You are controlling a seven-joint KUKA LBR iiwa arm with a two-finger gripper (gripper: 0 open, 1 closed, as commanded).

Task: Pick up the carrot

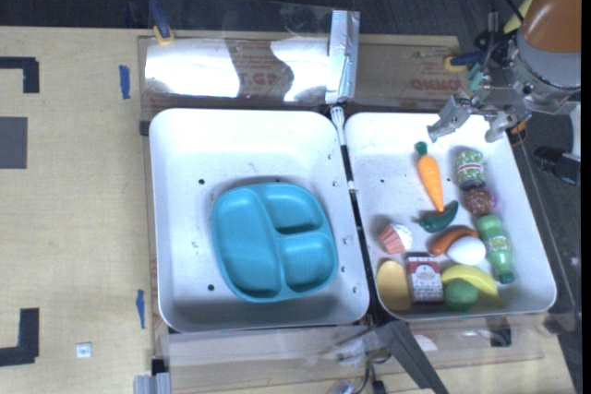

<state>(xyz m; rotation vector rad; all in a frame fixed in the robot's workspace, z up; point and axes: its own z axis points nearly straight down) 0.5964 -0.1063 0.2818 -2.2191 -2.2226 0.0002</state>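
— Low in the camera view, nearest us, what sits along the right bin's (pixel 540 277) front wall?

— Toy food in a crowd: a yellow piece (pixel 391 283), a small red carton (pixel 424 278), a banana (pixel 473 277), a green ball (pixel 461 293), with a white egg (pixel 467 252) just behind them. All of it lies below the carrot (pixel 429 179), which I'll use as the landmark.

— Where is the carrot itself?

— On bare white floor in the upper half of that bin, orange, green tip pointing up and away, body running down toward a dark green piece (pixel 440 219) that touches or nearly touches its lower end. A small labelled can (pixel 469 166) stands just right of it.

— And the claw?

— The claw (pixel 473 119) hangs above and to the right of the carrot, over the bin's far edge, apart from it. Its two fingers look splayed apart, with nothing between them.

— So which step is this?

— I judge it the approach; no grasp is made yet. The next move calls for travel left and down toward the carrot, fingers turned across its narrow body, clear of the can.

— The left bin?

— Left of the carrot, it holds a blue divided tray (pixel 274 240).
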